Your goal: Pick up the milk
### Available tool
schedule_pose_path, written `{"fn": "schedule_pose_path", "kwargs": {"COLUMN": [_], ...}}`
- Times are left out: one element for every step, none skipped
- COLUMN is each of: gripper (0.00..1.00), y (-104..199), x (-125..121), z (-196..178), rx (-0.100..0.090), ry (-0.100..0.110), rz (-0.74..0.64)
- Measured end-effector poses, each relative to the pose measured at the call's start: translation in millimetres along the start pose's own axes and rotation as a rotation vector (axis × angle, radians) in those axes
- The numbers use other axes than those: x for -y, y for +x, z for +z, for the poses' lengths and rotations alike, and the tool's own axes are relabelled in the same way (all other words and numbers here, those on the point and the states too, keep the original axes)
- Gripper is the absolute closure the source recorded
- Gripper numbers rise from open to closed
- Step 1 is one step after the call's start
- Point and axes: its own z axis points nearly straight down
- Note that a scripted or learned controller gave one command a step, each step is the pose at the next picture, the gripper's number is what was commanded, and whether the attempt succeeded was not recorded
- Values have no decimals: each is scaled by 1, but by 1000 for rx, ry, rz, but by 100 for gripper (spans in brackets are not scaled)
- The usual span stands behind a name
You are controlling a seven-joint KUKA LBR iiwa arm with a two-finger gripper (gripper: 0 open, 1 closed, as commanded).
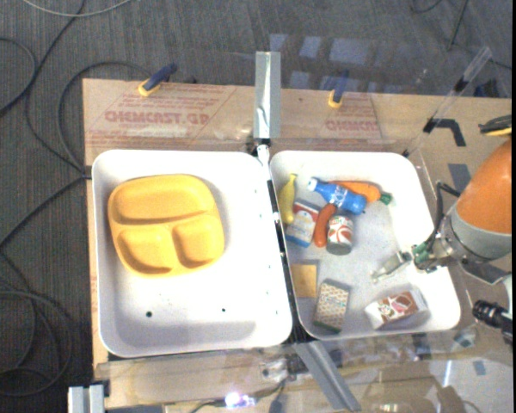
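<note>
From above, two white bins sit side by side on the counter (155, 119). The left bin (120, 317) holds a yellow divided tray (165, 222).

The milk (396, 308), a small white carton with red print, lies on its side in the right bin (404, 166), in the near right corner.

The gripper (385, 270) reaches in from the right edge, just above and slightly left of the milk. Its thin fingers look slightly spread with nothing between them.

Farther back in the same bin lie a blue bottle (340, 195), a carrot (361, 188), a banana (287, 198), a red and white can (340, 234) and a patterned box (331, 305).
</note>
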Motion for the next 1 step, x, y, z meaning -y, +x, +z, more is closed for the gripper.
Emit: {"fn": "schedule_pose_path", "kwargs": {"gripper": [0], "y": [65], "x": [-37], "z": [-12], "rx": [0], "ry": [-2], "rz": [-118]}}
